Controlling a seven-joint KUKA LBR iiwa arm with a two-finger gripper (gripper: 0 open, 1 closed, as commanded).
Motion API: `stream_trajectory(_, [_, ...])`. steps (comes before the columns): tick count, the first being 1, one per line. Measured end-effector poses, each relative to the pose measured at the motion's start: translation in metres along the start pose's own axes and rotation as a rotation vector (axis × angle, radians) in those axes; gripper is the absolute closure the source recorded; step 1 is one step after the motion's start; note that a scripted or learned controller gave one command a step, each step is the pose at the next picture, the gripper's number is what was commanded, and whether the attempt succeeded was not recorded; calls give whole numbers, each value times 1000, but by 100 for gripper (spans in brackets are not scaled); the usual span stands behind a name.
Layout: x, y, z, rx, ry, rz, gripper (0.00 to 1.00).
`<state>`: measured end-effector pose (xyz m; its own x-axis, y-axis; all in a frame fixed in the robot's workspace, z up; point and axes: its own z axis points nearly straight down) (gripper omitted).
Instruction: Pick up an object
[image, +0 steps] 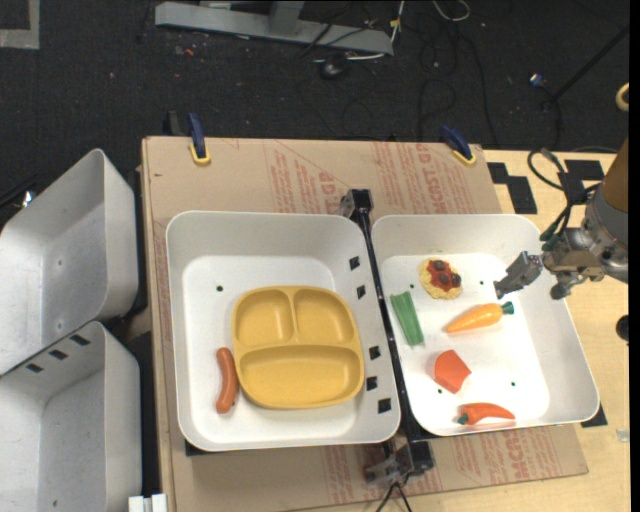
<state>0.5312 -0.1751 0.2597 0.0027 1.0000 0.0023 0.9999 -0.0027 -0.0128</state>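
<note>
The right bin (560, 330) holds a small tart with red topping (441, 278), an orange carrot (474, 318), a green strip (406, 318), a red-orange block (451, 370) and a red chili pepper (485, 412). My gripper (541, 275) hangs over the bin's right rim, its two dark fingers spread apart with nothing between them. It is to the right of the carrot, a little above it, not touching any item. The left bin (190, 300) holds a yellow divided plate (297, 347) and a sausage (226, 380) lying left of it.
Two spare white bins (60, 300) stand off the bench at the left. The bins sit on a cardboard sheet (290, 170) clipped at the back. Cables lie on the dark floor behind. The arm enters from the right edge.
</note>
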Motion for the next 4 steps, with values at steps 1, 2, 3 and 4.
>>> stream_trajectory(1, [1, 2, -7, -13, -3, -3, 0])
stream_trajectory(2, [-6, 1, 55, -7, -1, 0, 0])
stream_trajectory(3, [-5, 1, 98, -8, -1, -1, 0])
stream_trajectory(4, [-5, 2, 162, -6, 0, -1, 0])
